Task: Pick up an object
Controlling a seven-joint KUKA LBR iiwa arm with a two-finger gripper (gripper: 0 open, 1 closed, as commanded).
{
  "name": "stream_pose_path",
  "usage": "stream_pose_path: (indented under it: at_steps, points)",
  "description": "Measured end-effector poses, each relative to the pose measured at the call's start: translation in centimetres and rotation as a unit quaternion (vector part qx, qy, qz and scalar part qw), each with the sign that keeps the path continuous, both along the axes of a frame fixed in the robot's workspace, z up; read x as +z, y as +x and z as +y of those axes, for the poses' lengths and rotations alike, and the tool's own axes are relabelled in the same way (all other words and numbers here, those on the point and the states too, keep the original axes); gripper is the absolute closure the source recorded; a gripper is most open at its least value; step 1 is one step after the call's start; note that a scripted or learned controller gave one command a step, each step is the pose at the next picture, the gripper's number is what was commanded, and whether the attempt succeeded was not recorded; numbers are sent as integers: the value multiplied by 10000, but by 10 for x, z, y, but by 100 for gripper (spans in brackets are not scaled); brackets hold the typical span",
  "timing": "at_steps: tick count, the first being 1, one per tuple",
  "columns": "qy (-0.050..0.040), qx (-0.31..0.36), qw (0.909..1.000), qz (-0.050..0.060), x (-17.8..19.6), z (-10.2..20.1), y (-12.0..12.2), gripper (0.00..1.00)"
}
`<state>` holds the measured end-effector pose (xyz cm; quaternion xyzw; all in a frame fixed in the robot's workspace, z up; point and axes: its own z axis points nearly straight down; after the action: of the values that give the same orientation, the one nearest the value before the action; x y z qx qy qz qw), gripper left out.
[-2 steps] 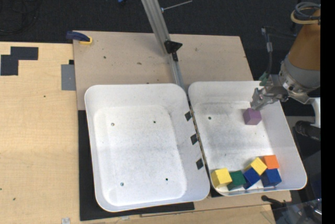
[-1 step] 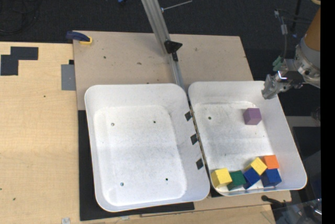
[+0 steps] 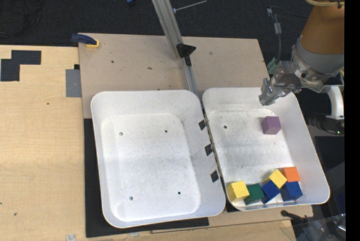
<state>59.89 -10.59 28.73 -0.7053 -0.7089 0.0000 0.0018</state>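
A purple cube [image 3: 271, 125] lies alone in the upper part of the right bin [image 3: 230, 100]. Several more blocks crowd that bin's near corner: two yellow ones [image 3: 238, 190] [image 3: 277, 178], a green one [image 3: 254, 193], two blue ones [image 3: 270, 191] [image 3: 291, 191] and an orange one [image 3: 291, 173]. My gripper [image 3: 268, 93] hangs over the bin's far right rim, up and slightly left of the purple cube, with nothing seen in it. Its fingertips are too small and dark to read.
The left bin [image 3: 112, 105] sits beside the right one, with black clips [image 3: 208, 148] along the seam. A slanted aluminium rail [image 3: 166, 14] rises behind the bins. A dark floor lies beyond the bench's right edge.
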Motion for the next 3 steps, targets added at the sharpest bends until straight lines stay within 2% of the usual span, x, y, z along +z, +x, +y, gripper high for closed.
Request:
stream_pose_path:
  at_steps: [1,2,3]
  points:
    - [-6,-10,10000,7,-8,42,12,100]
    - [-1,-5,10000,16,-27,98,21,100]
    - [-4,-7,10000,-3,-25,150,27,100]
